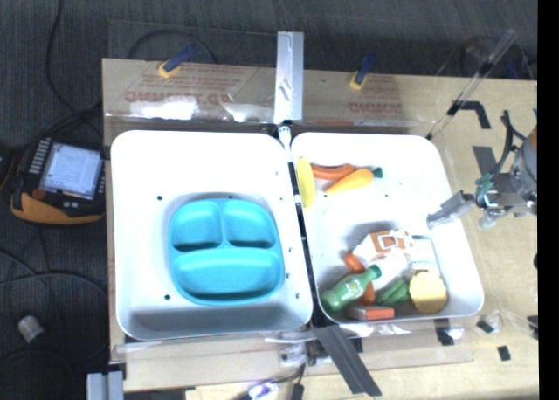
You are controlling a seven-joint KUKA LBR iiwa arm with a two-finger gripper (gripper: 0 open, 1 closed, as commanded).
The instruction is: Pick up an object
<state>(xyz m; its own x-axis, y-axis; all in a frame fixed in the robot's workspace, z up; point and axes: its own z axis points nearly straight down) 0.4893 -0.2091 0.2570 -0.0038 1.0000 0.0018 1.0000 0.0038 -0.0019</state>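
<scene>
Toy food heaped in the lower half of the right bin (437, 171): green bottle (349, 287), white carton (397, 250) just above it, yellow block (428, 292) at the heap's lower right, small carrot (377, 313) along the bottom. All touching or overlapping. Up near the bin's top edge, apart from the heap: veg pair (345, 176) lying side by side, plus a yellow strip (304, 182) tight against the wall next to the left bin (140, 154). That one just carrying a blue plate (227, 248), nothing worth grabbing there.

Gripper (454, 209) hovering over the right rim of the right bin, middle right of frame, up and right of the heap. Nothing visibly held. Wide or narrow? Can't tell from this angle.

Guessing hollow plastic all round: light, stiff, smooth, so slippery rather than fragile. Probably best bet the veg pair up top. Clear floor around, slim enough to pinch across the middle. Bottle tempting too: take across the body, not the tapered neck, or expect a squirt out sideways. Would skip the yellow strip, too snug to the wall. Carton looks broad and tilted, likely awkward.
</scene>
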